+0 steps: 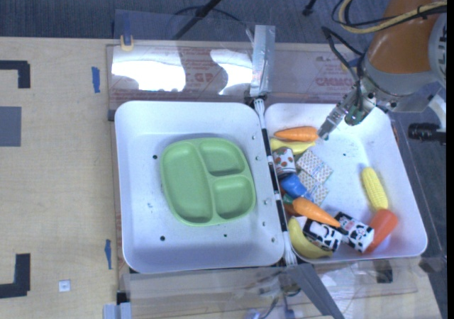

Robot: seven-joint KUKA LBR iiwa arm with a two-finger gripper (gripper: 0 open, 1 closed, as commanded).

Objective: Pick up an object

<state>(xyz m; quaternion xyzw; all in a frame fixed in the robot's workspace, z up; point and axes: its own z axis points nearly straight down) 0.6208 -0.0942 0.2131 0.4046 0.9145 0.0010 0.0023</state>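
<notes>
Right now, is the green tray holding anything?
Empty: the green tray in the left bin shows three bare compartments.

Two white bins sit side by side: the left bin [135, 190] and the right bin [408, 190]. The left one carries one green divided tray [208, 181]. The right one carries two carrots [296, 134] [312, 209], one corn cob [374, 188], two toy cows [321, 234] [356, 231], one blue block [293, 186], one checkered packet [314, 172] and one small patterned can [284, 160].
</notes>
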